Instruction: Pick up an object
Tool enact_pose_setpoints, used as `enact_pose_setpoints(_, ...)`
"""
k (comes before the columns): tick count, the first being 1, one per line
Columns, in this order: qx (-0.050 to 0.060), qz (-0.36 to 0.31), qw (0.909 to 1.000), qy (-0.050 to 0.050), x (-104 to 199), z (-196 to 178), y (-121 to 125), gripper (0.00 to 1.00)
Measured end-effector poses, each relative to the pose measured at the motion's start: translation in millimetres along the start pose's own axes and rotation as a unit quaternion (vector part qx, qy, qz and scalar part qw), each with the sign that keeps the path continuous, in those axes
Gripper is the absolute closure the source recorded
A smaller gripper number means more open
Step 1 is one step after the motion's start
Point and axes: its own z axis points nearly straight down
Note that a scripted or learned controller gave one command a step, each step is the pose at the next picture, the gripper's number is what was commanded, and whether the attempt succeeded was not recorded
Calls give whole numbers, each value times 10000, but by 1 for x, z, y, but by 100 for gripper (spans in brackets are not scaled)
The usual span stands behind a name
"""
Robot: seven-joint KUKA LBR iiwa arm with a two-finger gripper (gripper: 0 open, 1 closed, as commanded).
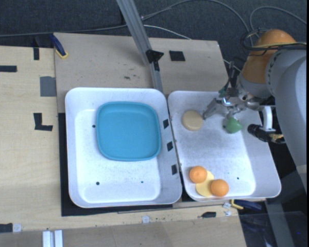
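In the right bin (257, 189), my gripper (217, 115) hangs over the far part with its fingers spread open. One fingertip (206, 114) points toward a beige round object (192, 120) just to its left. The other finger comes down at a green object (233, 125), which lies by its tip rather than between the fingers. Near the front of the same bin sit two orange balls (198, 174) (219, 188) on a flat yellow piece (204, 188).
The left bin (77, 138) holds a large blue square plate (128, 130). A grey metal pole (139, 30) slants across the bench behind the bins. The arm's body (291, 96) and cables crowd the right bin's right rim.
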Motion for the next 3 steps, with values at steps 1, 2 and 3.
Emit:
enact_pose_setpoints(1,-23,-5,10000,-9,0,-14,1,100)
enact_pose_setpoints(2,-45,0,10000,-9,-2,-60,-5,100)
enact_pose_setpoints(3,-52,-1,10000,-10,2,-122,-6,100)
